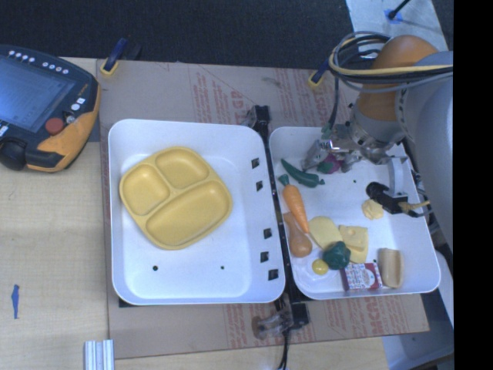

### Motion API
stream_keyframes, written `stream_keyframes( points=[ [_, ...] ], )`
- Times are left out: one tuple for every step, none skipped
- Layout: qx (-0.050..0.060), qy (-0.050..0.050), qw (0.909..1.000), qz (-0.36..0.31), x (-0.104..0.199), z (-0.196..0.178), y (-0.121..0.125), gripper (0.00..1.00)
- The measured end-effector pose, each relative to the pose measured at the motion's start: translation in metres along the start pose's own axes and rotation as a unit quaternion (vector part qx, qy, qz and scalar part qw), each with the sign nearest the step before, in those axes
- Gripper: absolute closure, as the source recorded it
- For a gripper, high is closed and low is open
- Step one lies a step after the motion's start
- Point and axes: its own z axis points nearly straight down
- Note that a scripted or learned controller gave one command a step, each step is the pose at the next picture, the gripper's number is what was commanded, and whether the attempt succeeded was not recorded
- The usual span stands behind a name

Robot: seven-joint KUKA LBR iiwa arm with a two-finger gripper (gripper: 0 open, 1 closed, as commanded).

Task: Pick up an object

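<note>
The gripper (330, 154) is low over the far end of the right bin (420, 280), reaching in from the right beneath the grey arm (431, 129) with its orange band (400, 56); whether it is apart or together I cannot tell, since the metal parts blur into one another. A small purple piece (333, 163) sits right at its tip, but it is not clear that anything is clamped. Just beside it, toward the bin's inner wall, lies a green pod (301, 174). Nearer the camera come a carrot (295, 206) and a brown roll (297, 237) along the inner wall, then a yellow piece (323, 230), a cheese wedge (355, 241), a dark green lump (336, 255), a red packet (359, 277) and a bread piece (390, 267). The left bin (135, 284) holds a yellow divided plate (176, 196). A pendant (42, 110) rests on the bench at far left.
</note>
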Motion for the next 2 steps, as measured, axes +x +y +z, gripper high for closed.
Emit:
stream_keyframes(
  points=[
    [0.004,-0.001,1.0000,0.000,-0.004,-0.009,-0.002,1.00],
    [0.000,0.001,1.0000,0.000,0.070,-0.103,-0.062,1.00]
  ],
)
